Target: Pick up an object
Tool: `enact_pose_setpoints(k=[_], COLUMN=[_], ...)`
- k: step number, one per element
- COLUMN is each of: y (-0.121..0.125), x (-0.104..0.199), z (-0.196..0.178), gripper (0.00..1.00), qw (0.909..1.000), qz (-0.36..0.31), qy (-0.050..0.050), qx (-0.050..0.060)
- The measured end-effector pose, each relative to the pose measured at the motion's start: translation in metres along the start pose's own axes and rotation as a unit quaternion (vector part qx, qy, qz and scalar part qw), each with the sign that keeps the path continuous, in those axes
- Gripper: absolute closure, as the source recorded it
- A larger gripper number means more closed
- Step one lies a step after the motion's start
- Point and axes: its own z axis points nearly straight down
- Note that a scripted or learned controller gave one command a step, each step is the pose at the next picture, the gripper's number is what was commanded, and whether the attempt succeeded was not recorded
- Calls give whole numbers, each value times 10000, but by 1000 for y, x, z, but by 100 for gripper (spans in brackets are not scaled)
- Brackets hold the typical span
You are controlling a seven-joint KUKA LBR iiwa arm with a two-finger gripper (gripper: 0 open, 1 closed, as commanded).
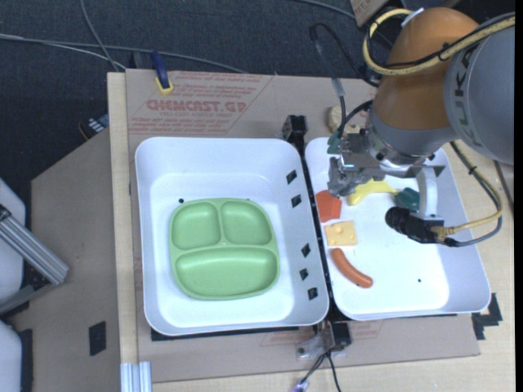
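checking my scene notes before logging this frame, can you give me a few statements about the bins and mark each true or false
1. The green divided plate lies in the left bin. True.
2. The hot dog lies in the left bin. False: it lies in the right bin.
3. The cheese slice lies between the orange piece and the hot dog. True.
4. The gripper hangs over the green plate. False: it is over the right bin, by the banana.
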Motion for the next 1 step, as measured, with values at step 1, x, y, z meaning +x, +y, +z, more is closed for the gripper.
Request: enact_pose_setpoints(k=[1], y=[-4], x=[53], z=[18], gripper=[100], qw=[10000], qz=[3], qy=[-4], qx=[1])
